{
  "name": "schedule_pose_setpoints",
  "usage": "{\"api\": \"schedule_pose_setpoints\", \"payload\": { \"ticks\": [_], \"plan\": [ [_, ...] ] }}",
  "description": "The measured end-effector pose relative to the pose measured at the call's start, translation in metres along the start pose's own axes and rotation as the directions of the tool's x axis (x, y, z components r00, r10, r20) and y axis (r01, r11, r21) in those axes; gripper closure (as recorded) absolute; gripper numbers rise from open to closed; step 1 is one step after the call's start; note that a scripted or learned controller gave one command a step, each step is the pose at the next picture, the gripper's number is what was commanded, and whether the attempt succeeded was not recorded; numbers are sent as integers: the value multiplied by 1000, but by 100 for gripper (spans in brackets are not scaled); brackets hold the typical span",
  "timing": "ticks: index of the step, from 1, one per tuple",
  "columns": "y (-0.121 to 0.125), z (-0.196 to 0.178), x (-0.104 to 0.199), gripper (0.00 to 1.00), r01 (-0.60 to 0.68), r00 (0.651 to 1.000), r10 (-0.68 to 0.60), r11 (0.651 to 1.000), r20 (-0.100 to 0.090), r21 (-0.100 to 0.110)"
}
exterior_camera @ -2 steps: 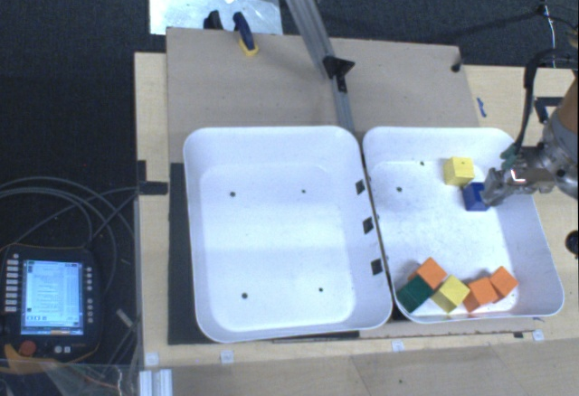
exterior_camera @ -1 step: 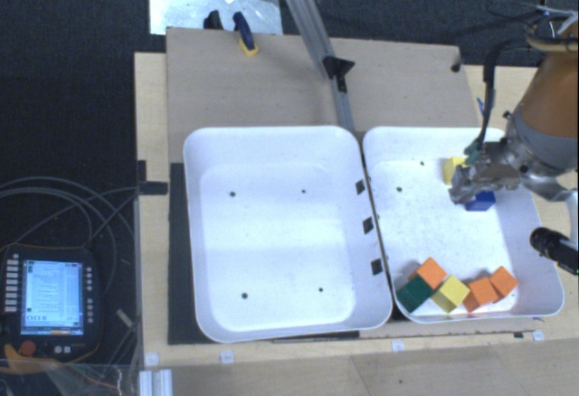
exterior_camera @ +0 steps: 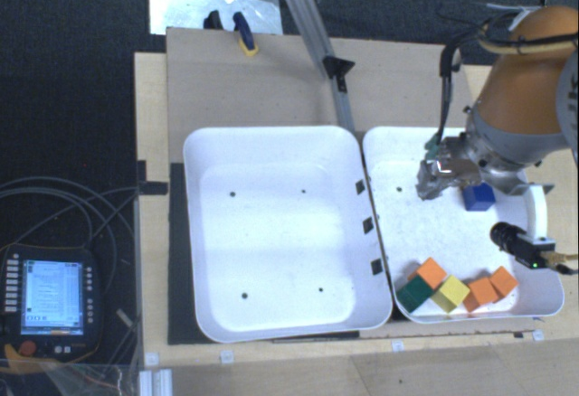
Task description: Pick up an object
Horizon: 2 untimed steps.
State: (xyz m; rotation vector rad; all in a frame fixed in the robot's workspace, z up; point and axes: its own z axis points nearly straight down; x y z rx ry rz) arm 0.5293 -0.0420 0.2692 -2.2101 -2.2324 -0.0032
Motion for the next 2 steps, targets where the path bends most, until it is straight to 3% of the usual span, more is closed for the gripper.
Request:
{"api": "schedule_pose_setpoints", "payload": {
  "ticks": [1,2],
  "plan": [
    [-10,9,50,100,1,1000,-1,1000,-1,1],
    [5,18,100,100,1,1000,-1,1000,0,-1]
  ]
}}
